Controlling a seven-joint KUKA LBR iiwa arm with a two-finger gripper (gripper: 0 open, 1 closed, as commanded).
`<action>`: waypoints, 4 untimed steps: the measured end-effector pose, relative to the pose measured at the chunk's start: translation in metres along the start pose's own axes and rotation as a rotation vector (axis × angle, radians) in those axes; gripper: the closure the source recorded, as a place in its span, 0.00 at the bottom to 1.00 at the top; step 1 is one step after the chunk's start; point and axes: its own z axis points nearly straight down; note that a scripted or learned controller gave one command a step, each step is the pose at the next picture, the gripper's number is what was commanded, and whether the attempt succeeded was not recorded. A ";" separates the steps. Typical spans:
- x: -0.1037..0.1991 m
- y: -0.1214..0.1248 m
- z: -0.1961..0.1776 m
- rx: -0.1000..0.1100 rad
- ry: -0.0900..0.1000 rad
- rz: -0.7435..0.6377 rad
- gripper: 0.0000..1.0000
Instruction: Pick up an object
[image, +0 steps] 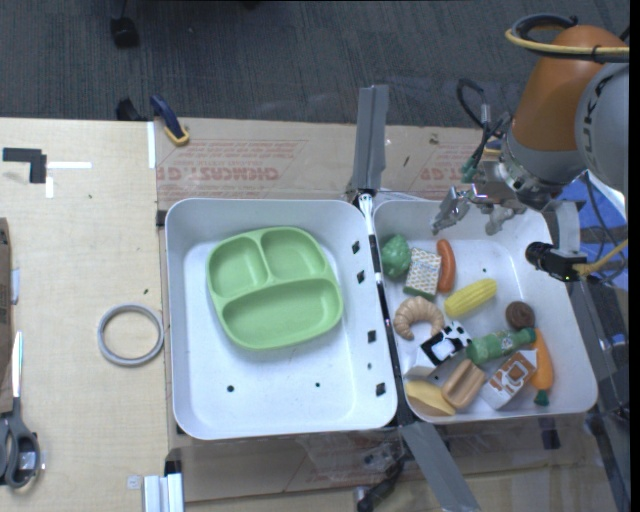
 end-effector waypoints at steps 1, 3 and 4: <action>-0.003 0.017 0.104 -0.003 0.000 -0.063 0.00; -0.003 0.018 0.094 -0.004 -0.001 -0.062 1.00; -0.003 0.018 0.094 -0.004 -0.001 -0.062 0.00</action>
